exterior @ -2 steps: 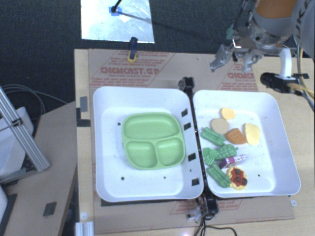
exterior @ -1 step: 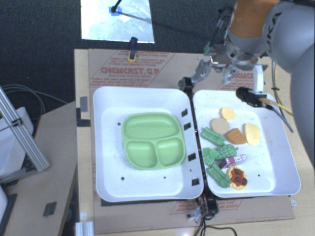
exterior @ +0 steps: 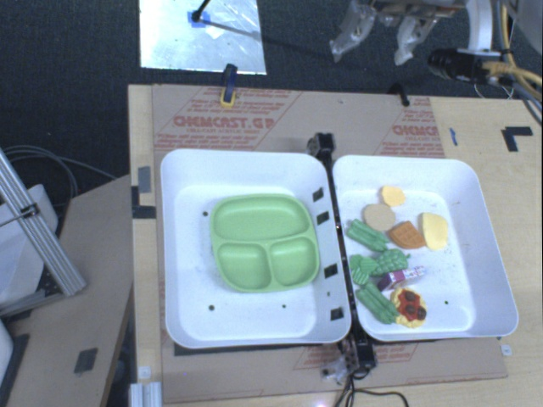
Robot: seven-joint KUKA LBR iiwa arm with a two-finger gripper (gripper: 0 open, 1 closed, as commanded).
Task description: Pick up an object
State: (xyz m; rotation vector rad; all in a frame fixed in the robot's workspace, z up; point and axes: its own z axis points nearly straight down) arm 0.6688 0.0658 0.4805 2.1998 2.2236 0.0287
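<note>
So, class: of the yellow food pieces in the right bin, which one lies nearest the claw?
The small round yellow piece at the top of the pile lies nearest the claw. The larger yellow wedge sits lower and further right, beside the orange piece.

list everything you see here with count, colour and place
bins: 2, white, side by side on the bench
divided tray: 1, light green, three compartments, in the left bin
toy food pieces: a cluster, exact count unclear; green, yellow, tan, orange, one red and yellow, one purple bit; in the right bin
board: 1, brown with red lettering, under the bins
shiny sheet: 1, silvery, on the dark floor at top left
yellow clamp: 1, at the board's far edge
gripper: 1, grey, jaws apart, raised beyond the right bin's far edge, holding nothing
</note>
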